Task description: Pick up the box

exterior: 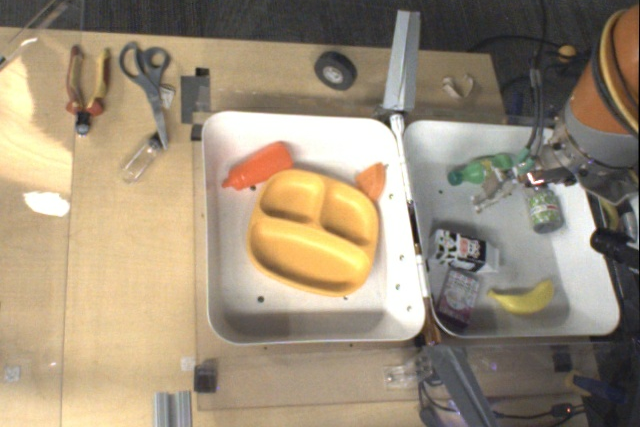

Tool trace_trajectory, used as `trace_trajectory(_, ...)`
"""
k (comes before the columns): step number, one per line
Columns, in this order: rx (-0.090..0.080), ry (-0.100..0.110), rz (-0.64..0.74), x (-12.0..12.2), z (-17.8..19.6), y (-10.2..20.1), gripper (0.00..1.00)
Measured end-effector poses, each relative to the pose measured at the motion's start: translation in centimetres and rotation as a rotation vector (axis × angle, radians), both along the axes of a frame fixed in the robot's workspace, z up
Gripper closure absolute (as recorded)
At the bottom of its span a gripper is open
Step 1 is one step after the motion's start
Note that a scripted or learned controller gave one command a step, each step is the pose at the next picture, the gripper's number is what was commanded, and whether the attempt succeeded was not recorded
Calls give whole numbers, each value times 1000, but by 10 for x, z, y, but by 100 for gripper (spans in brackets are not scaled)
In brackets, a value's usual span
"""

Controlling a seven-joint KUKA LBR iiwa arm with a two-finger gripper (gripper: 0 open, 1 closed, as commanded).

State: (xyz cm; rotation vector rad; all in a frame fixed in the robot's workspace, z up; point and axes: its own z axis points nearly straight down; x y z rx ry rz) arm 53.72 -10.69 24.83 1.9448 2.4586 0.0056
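Observation:
The box point(464, 250), a small carton with a black-and-white cow print, lies flat in the right bin point(590, 315) near its left wall. My gripper point(503, 185) hovers in the upper part of that bin, right beside a green bottle point(475, 171). It sits well above and to the right of the box, apart from it. The grey arm with its orange band point(610, 85) comes in from the right edge.
Also in the right bin are a small green-labelled jar point(545, 211), a banana point(522, 298) and a purple packet point(459, 295) just below the box. The left bin point(225, 305) holds a yellow divided tray point(313, 230) and two orange pieces. Scissors and pliers lie on the bench at far left.

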Motion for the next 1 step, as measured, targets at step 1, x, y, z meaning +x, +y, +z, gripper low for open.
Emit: trace_trajectory(1,0,3,224,42,-64,39,0)
